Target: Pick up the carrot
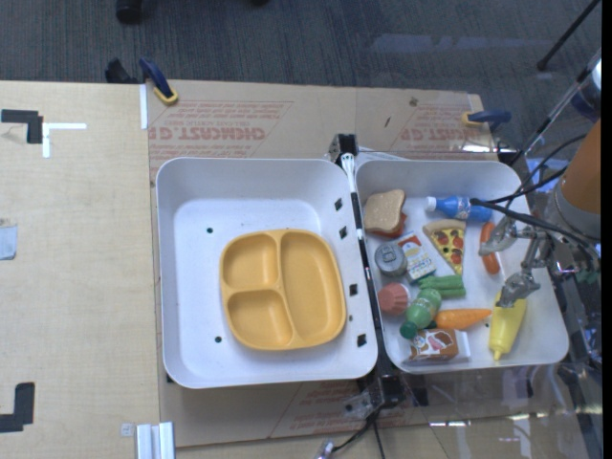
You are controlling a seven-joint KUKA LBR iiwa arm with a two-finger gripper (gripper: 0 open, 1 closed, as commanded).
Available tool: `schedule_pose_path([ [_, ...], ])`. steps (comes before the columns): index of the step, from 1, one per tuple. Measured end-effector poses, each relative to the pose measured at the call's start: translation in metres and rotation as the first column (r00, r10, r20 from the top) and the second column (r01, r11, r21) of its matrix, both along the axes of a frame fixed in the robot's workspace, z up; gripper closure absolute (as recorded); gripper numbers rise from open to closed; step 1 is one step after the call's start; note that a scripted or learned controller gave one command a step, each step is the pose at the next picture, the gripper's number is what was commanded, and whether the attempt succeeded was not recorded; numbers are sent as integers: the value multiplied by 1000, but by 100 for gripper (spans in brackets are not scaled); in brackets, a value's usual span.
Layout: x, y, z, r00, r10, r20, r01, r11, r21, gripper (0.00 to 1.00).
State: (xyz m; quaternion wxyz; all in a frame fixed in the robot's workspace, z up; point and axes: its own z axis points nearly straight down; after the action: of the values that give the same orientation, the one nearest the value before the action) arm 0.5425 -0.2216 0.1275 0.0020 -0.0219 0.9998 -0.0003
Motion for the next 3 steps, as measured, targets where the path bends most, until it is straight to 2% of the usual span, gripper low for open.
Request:
schedule_pose_path([
  [1, -56, 48, 31, 993, 117, -1, -117, 993, 0, 0],
  [2, -58, 73, -20, 815, 580, -1, -580, 815, 1, 0],
  [3, -57, 81, -35, 671, 742, -1, -742, 671, 0, 0],
])
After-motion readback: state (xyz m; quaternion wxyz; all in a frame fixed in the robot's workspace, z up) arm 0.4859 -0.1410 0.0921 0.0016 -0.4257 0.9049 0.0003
